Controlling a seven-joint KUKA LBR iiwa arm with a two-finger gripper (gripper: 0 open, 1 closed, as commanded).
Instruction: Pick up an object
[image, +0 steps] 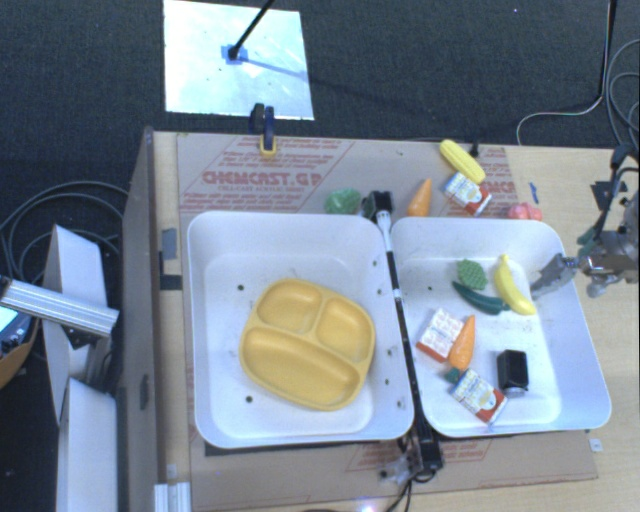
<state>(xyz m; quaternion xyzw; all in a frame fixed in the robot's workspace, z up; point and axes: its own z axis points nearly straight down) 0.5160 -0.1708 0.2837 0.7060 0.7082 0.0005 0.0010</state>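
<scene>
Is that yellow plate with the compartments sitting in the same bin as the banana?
No, the yellow plate lies in the left bin, while the banana lies in the right bin.

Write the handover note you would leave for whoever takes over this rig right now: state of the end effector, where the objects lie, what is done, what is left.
End effector: at the right bin's right rim, near the banana; nothing seen held, finger state unclear.
Right bin: banana, green pieces, carrot, two small cartons, black block.
Left bin: yellow divided plate.
Behind the bins on the cardboard: corn, another carrot, a carton, a green piece.
Done: no pick yet.
Left: grasp one object; the banana is nearest.
</scene>
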